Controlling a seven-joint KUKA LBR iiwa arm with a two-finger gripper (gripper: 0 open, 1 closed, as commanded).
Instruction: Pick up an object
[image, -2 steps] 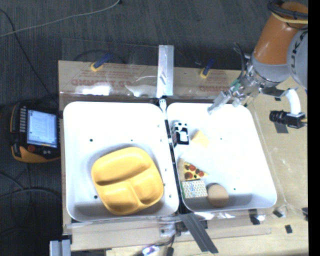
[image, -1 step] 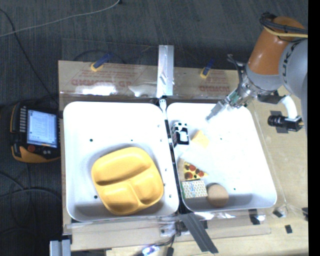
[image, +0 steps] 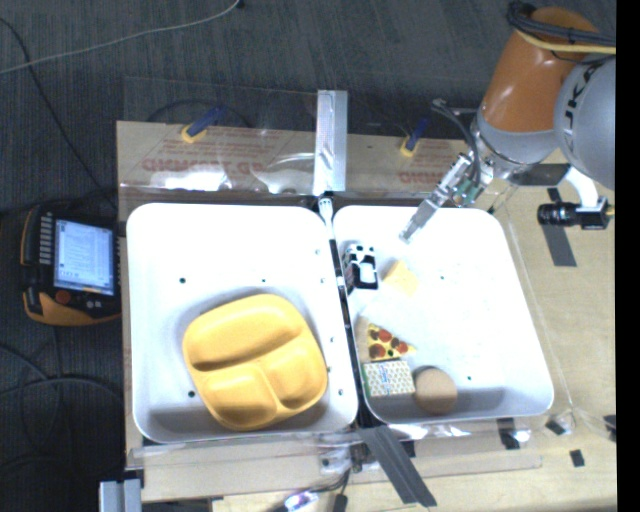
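Two white bins sit side by side on the surface. From where I stand, the hand (image: 411, 232) hangs over the far edge of the right bin (image: 500, 300), nothing visibly between its fingers; how far apart they are I cannot tell. Below it lie a pale yellow piece (image: 401, 277), a black-and-white object (image: 360, 266), a pizza slice toy (image: 386, 345), a patterned block (image: 388, 377) and a tan ball (image: 434, 390). The left bin (image: 160, 250) holds a yellow divided tray (image: 255, 358).

Partial letters "UK" on the grey arm (image: 598, 100), pendant screen (image: 82, 256) text too small to read
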